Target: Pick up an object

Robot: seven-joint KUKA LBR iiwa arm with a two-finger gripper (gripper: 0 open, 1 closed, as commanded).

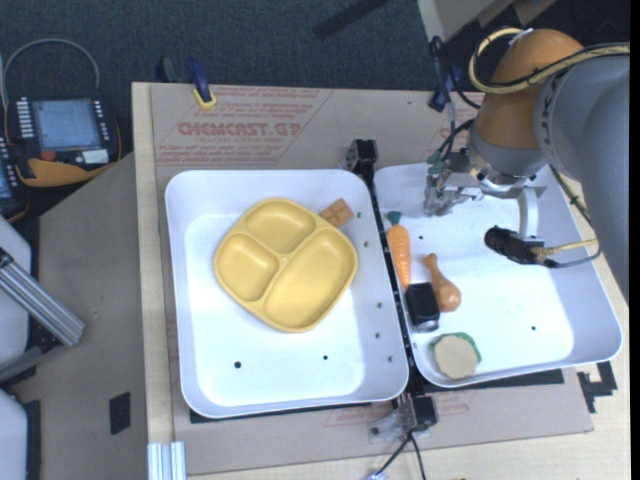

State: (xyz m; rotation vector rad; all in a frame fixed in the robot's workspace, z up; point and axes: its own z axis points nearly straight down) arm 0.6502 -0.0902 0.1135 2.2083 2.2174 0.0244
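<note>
Hovering over the right bin (560, 343), the pincer (440, 200) sits near the carrot (399, 253)

My arm (590, 118) was a thick, smooth grey tube at the right of the scene, matte and rounded; above the wrist it wore a glossy orange band (520, 88), bulbous and dome-like, catching light along its far side; a yellow cable (478, 58) looped around the band's left edge; below the band sat a short grey collar; from there the gripper (440, 196) was a cluster of pale metal parts with dark wiring; a white bracket (528, 213) ran nearward to a small black, oblong module (512, 244); a yellowish lead (572, 252) trailed right from that module.
</note>
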